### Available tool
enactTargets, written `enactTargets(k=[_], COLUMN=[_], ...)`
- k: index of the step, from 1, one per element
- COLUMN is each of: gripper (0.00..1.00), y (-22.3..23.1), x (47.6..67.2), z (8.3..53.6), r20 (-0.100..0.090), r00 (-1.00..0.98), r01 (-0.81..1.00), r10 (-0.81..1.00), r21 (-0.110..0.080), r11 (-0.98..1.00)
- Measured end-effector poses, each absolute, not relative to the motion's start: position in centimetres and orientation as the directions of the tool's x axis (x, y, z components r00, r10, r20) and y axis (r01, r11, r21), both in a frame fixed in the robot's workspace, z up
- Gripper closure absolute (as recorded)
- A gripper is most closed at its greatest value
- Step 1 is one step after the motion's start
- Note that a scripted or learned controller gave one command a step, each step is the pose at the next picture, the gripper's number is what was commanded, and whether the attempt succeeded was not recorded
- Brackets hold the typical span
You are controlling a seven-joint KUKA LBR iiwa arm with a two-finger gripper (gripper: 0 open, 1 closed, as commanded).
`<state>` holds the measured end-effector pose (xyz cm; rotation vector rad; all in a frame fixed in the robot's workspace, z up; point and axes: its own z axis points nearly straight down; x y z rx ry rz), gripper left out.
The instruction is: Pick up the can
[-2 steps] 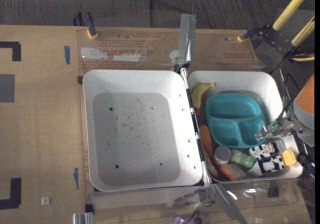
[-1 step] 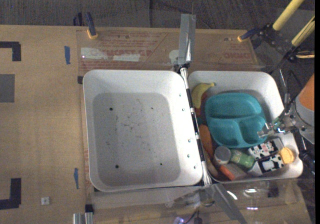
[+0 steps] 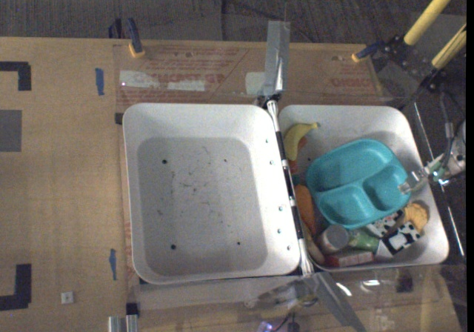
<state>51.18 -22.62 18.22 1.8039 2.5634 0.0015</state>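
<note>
You are facing a teal plastic divided tray [image 3: 359, 190] overhanging the small grey-topped can [image 3: 335, 237], with a carrot [image 3: 306, 208] crowding its left.

Can [image 3: 335, 237]: grey-topped, in right bin's near end, just below teal tray.

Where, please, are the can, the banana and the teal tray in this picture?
can [image 3: 335, 237], camera view, its round grey top.
banana [image 3: 298, 138], camera view, mid-curve.
teal tray [image 3: 348, 208], camera view, a compartment floor.
</note>
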Motion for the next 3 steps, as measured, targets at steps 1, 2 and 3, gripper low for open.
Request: enactTargets(k=[1,2,3], gripper=[1.0,1.0,1.0], y=[-22.3,-20.6,-22.2], x=[50.4,51.8,59.2], z=[27.0,24.2,25.4], r20=[-0.004,-0.018,-0.002], r00=[-0.565,-0.609,-0.107], r01=[0.825,0.793,0.994], r10=[0.825,0.793,0.994], r21=[0.003,0.007,-0.001], r11=[0.565,0.609,0.107])
